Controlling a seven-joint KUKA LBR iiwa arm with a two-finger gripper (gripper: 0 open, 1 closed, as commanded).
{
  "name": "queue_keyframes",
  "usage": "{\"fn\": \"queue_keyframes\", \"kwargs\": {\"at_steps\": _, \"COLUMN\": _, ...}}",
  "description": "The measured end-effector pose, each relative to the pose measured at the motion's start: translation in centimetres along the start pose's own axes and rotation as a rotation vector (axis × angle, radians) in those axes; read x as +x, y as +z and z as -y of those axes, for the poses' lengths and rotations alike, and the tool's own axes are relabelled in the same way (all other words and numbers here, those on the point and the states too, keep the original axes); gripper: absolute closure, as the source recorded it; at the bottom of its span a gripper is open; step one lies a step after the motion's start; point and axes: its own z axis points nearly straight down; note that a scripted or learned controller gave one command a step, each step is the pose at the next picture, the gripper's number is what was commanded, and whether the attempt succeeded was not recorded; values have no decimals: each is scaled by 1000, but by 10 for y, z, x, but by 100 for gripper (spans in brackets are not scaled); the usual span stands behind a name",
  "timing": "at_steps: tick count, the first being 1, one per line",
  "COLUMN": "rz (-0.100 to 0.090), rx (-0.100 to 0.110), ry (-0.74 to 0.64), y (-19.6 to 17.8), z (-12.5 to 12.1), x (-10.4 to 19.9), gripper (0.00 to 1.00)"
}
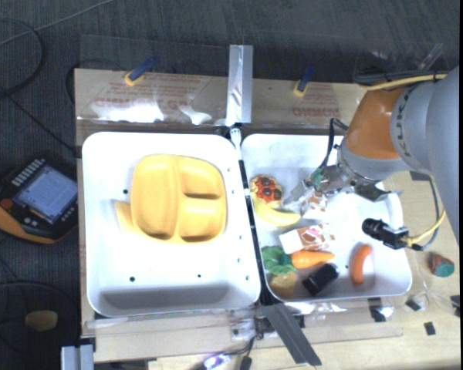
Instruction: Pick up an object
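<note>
While the arm reaches in from the right with its orange band above the wrist, the gripper [315, 190] sits low over the upper middle of the right bin [386, 284], just beside the banana [276, 216]. All candidate picks are crowded into that bin: a round strawberry-topped pastry toy [265, 189] by the divider, the banana below it, a white card-like packet [307, 237], a carrot [312, 259] on a green leafy piece [275, 257], a black block [319, 279] and a sausage [359, 264] toward the near wall. Left bin [100, 284] has a yellow divided tray [177, 196] lying over a second yellow piece [123, 214]. My read: clustering everything on one side keeps targets within short reach, and the pose suggests a descent toward the banana or pastry area. Jaw state: cannot tell, the tool end is a blur of metal and patterned bits, so no opening width is readable. Nothing is visibly between them, so I would not call a grasp. Clutter makes a clean single-item pick risky here.
</note>
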Motion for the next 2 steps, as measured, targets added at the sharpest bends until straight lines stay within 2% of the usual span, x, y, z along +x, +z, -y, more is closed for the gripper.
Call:
{"fn": "queue_keyframes", "kwargs": {"at_steps": 1, "rz": 0, "rx": 0, "ry": 0, "y": 0, "z": 0, "x": 0, "gripper": 0}}
{"fn": "queue_keyframes", "kwargs": {"at_steps": 2, "rz": -4, "rx": 6, "ry": 0, "y": -6, "z": 0, "x": 0, "gripper": 100}}
